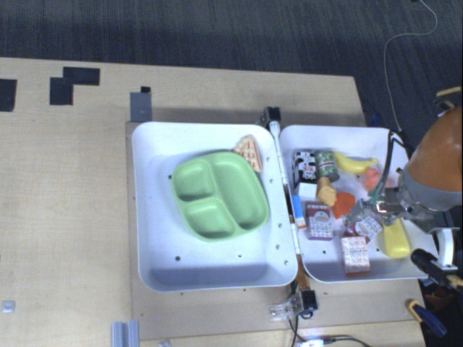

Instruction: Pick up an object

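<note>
Two shallow white bins sit side by side on the pale wooden counter (65,215). The left bin (155,266) holds a green divided tray (217,194) lying flat near its middle, with three compartments showing. A small patterned wedge-shaped item (249,150) lies at the tray's upper right edge, close to the wall shared with the other bin.

The right bin (318,273) is crowded with small objects. A yellow banana (352,163) lies near the top, beside a green-labelled can (325,165) and a black-and-white carton (307,166). Lower down are a dark red packet (319,219), a small red-and-white box (354,254) and a yellow block (396,240) near the right wall. An orange piece (343,204) sits among them.

The arm enters from the right, and its hand (376,210) is low over the right bin's cluttered middle; whether it is apart, together or clamped on anything cannot be told from this angle.
</note>
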Robot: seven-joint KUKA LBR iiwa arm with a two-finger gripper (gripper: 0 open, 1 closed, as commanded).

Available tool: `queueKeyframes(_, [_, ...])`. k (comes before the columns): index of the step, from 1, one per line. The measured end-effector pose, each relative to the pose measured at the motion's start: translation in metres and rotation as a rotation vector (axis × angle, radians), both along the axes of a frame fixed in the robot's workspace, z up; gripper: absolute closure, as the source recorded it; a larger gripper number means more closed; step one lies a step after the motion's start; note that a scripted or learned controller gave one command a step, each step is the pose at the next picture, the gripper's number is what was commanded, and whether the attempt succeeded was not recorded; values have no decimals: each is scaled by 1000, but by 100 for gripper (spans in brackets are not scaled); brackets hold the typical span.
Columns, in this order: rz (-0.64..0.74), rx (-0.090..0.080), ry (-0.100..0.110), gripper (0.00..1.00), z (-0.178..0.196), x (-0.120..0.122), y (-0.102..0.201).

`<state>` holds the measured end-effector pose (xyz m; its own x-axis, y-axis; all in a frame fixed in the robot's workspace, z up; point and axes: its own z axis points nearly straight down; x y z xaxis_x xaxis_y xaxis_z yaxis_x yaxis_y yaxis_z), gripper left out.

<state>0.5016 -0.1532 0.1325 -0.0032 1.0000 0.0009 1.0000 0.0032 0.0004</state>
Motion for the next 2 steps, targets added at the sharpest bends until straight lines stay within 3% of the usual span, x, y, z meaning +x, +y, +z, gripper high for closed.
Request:
queueKeyframes(1, [1, -1, -6, 100, 11, 2, 0])
queueKeyframes(2, [1, -1, -6, 0, 11, 2, 0])
